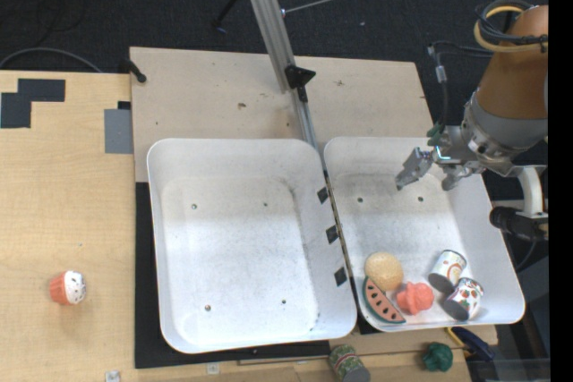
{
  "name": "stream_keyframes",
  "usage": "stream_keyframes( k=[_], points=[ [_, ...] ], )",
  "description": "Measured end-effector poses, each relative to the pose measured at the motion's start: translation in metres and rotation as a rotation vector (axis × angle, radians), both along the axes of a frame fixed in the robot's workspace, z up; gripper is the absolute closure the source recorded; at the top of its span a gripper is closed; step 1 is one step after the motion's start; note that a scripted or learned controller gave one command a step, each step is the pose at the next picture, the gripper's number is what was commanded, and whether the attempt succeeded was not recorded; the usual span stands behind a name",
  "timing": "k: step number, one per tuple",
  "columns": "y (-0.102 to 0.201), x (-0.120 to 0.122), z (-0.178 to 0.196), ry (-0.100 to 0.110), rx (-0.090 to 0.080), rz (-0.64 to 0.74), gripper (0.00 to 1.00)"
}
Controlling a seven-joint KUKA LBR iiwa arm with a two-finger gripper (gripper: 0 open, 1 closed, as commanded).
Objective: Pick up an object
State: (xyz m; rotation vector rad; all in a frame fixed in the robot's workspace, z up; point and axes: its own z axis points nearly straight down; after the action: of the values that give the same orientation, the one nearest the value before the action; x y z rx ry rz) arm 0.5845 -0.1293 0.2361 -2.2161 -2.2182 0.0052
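Bench: two white bins (237, 192); right bin holds five toys (416, 286); jaws (431, 172) apart, clamping nothing, above it.

White bins: two, left bin (179, 158) and right bin (376, 158)
Toys in right bin's near corner: five, tan ball (383, 267), watermelon slice (381, 302), pink toy (414, 297), two printed cans (448, 267) (464, 295)
Toys outside bins: three, cupcake (67, 288), green toy (437, 357), can (346, 361)
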Motion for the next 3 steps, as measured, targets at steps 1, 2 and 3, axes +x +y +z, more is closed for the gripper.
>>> stream_keyframes(
  k=[1, 2, 3],
  points=[
    [-0.001, 0.001, 0.002, -0.004, -0.001, -0.002, 0.0],
    [0.0, 0.006, -0.06, 0.002, 0.0, 0.0, 0.0],
    [-0.009, 0.0, -0.114, 0.002, 0.0, -0.002, 0.0]
  ],
)
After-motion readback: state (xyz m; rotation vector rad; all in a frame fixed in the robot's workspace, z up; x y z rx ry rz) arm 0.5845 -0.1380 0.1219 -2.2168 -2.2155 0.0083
